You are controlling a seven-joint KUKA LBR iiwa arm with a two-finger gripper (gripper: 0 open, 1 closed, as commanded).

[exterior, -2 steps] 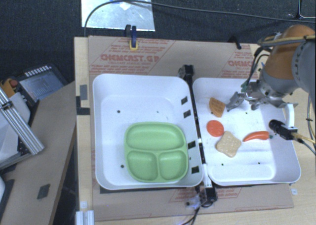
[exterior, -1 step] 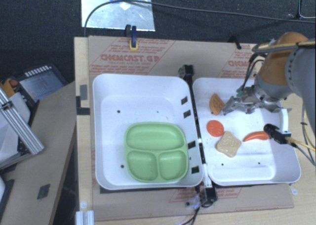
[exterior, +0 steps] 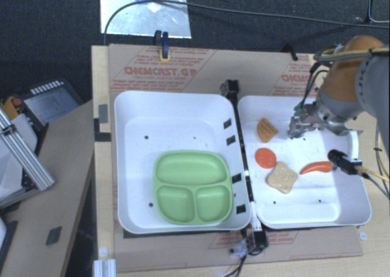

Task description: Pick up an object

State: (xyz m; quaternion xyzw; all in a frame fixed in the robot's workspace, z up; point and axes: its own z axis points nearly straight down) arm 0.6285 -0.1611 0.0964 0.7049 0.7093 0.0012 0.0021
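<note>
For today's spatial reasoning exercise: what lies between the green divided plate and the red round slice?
In the camera view, the adjoining bin walls with their black clips lie between the green divided plate and the red round slice.

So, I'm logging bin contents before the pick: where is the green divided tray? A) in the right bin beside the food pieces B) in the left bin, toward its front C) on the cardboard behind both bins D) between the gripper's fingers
B: the green divided tray lies in the left bin, toward its front edge, while the small food pieces and the gripper are over in the right bin.
</note>
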